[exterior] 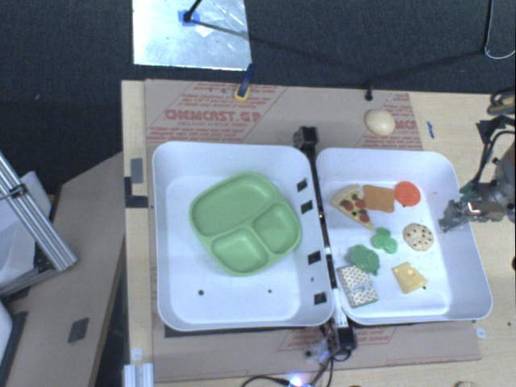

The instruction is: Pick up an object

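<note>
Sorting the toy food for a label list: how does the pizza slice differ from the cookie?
The pizza slice is a triangle with red dots; the cookie is round and tan with dark specks. The pizza slice looks larger and lies nearer the divider; the cookie lies nearer the right wall. Both lie flat in the right bin.

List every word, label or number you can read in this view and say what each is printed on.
"CHEMCAST G P", red letters, roughly legible, on the brown protective sheet under the bins, above the left bin.
More red print on the same sheet near the egg: too blurred and partly covered to read.
Red print along the sheet's front edge below the bins: too small to read.
Nothing readable on the toy foods or the green tray.
</note>
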### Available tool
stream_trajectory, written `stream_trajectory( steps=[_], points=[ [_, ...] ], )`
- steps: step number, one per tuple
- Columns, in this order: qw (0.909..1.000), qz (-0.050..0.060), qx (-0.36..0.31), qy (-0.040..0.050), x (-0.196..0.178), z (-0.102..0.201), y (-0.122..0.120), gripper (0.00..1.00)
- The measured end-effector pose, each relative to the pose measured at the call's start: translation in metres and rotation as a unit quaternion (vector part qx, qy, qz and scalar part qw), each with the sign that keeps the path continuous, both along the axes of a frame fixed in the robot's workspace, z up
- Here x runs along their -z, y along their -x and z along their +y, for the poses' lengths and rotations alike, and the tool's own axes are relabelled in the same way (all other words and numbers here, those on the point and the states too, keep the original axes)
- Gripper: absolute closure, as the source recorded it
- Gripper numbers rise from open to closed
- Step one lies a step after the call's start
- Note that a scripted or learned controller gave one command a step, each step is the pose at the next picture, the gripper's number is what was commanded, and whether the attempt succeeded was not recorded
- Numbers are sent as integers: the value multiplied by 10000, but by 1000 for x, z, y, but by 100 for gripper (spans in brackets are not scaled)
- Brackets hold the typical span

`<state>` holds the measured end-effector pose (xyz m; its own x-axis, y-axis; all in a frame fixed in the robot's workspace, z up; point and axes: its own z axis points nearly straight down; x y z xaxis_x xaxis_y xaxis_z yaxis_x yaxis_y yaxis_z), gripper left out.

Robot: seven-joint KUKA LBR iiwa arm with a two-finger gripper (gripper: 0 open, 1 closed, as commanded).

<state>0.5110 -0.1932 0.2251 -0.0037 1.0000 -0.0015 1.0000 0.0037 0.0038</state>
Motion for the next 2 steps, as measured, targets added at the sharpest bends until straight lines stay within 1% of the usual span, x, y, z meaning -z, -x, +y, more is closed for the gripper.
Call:
stream_trajectory(
  steps=[1, 2],
  points=[
    [10000, -2, -32, -8, 9, 49, -32, 100],
    [10000, -1, -21, -7, 12, 87, -56, 100]
  ],
)
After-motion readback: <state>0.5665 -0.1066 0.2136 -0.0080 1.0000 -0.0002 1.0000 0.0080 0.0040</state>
